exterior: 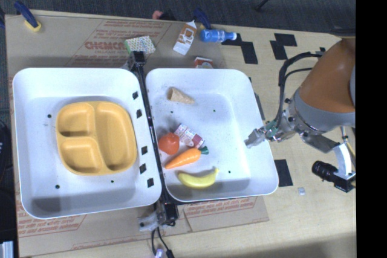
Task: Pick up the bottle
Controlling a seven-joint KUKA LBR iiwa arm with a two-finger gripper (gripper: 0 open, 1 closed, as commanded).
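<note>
A small blue bottle [214,36] lies on its side on the cardboard behind the right bin [242,84], outside both bins. My gripper [256,137] hangs over the right rim of the right bin, well in front of the bottle and to its right. The grey arm with its orange band [329,84] comes in from the right. Nothing shows at the gripper's tip.
The right bin holds a tan wedge [180,95], a tomato [169,143], a carrot [183,158], a banana [197,179] and a small red-and-white packet [189,136]. A yellow divided plate [97,136] sits in the left bin [30,87]. A small carton [184,38] stands next to the bottle.
</note>
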